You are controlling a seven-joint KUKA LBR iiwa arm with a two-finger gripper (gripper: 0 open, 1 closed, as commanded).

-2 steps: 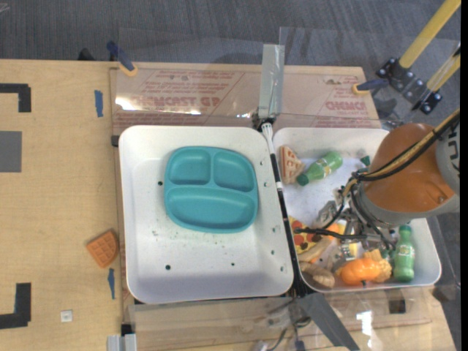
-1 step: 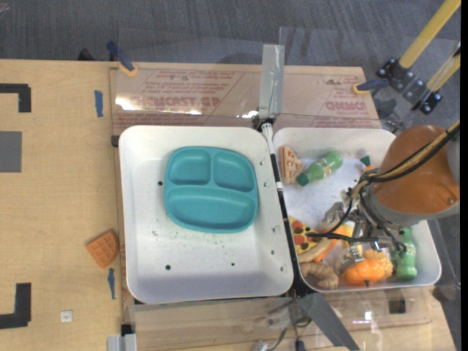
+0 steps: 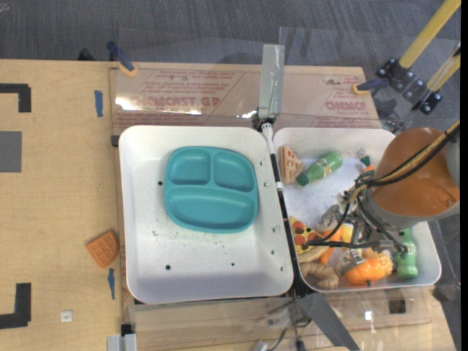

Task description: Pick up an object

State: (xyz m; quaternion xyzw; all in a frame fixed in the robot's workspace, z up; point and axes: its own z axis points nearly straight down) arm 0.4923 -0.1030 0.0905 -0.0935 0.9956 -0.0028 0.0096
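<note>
The right bin [image 3: 428, 269] holds several toy foods: a waffle piece [image 3: 290, 164], a green bottle [image 3: 320, 168], a pizza slice [image 3: 300, 232], a yellow piece [image 3: 338, 234], a tan lumpy piece [image 3: 319, 273], an orange fruit [image 3: 365, 269] and a green item [image 3: 406, 260]. My gripper [image 3: 349, 221] is low in this bin, among cables, just above the yellow piece and the orange fruit. The orange wrist band [image 3: 413, 178] hides the bin's right middle. I cannot make out anything held.
The left bin [image 3: 146, 218] carries a teal divided plate [image 3: 211, 189]. A small orange waffle piece [image 3: 102, 248] lies on the bench left of the bins. A clear upright panel [image 3: 270, 79] stands behind the bins, and yellow poles [image 3: 435, 24] rise at the top right.
</note>
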